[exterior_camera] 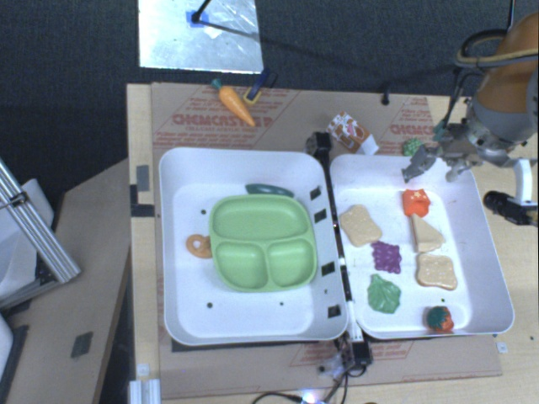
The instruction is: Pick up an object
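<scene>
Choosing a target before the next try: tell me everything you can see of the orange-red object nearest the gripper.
The orange-red object is a small, blocky toy piece, plastic-looking, bright orange-red with a pale spot on top. It lies flat on the floor of the right bin, near its far side. A tan wedge sits just below it, seemingly touching. The gripper hovers just above-right of it.

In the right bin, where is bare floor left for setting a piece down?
Right bin: bare along the far edge left of the gripper, and the near-right corner beyond the toast. Crowded mid-floor around the grapes and lettuce.
</scene>
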